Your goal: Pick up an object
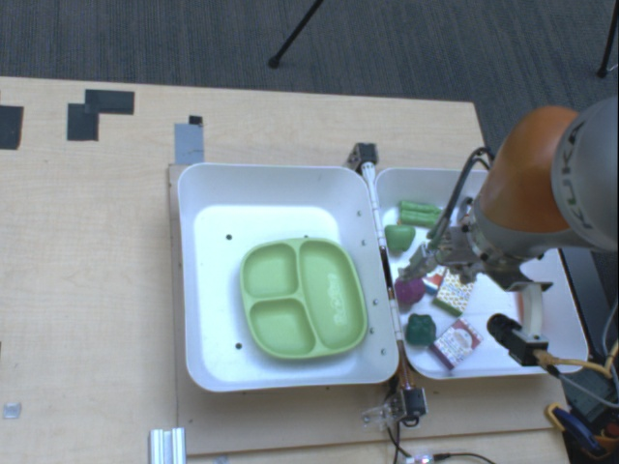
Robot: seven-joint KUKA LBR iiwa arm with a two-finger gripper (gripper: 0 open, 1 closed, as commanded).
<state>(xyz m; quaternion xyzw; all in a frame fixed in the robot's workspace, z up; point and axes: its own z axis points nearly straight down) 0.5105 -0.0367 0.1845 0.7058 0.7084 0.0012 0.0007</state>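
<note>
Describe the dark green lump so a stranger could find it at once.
Start at the right white bin, the one crowded with small items. Go to its near left corner: the dark green lump lies there, below a purple piece and left of a small printed box. It is the darkest green thing there.

A pale green divided plate (303,298) lies in the left white bin (208,259) on a light wooden bench (87,288), where dark tape patches (97,112) mark the far-left surface and grey carpet (193,27) stretches beyond, crossed by a black stand leg (308,19).
</note>
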